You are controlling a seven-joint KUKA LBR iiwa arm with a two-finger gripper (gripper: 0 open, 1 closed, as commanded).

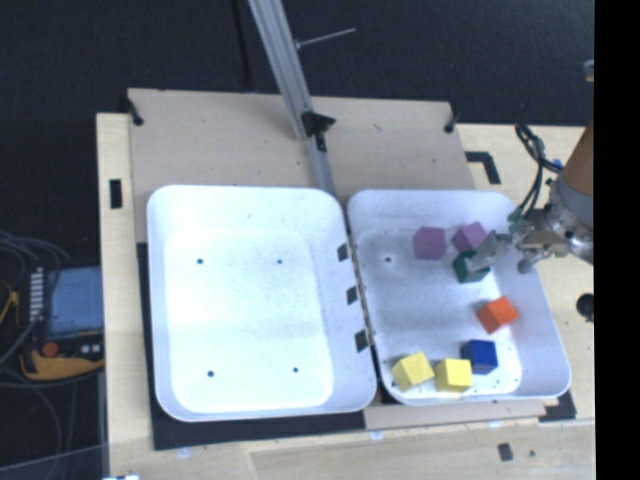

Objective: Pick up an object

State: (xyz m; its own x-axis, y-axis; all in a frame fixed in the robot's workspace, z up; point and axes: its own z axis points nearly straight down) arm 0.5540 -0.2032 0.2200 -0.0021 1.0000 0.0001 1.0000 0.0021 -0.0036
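Observation:
The right bin (400, 298) holds several small blocks: two purple ones (429, 242) (468, 236), a dark green one (464, 267), an orange one (497, 314), a blue one (481, 354) and two yellow ones (412, 370) (454, 374). My gripper (504, 258) hangs over the bin's upper right part, its two fingers spread apart and open. The left finger (482, 257) stands right beside the green block, which lies outside the gap. Nothing sits between the fingers.
The left bin (250, 298) lies beside the right one, with a row of clips along the shared rim. A grey metal pole (285, 63) slants down to the bins' top junction. Cables and a small box lie off the bench at the left.

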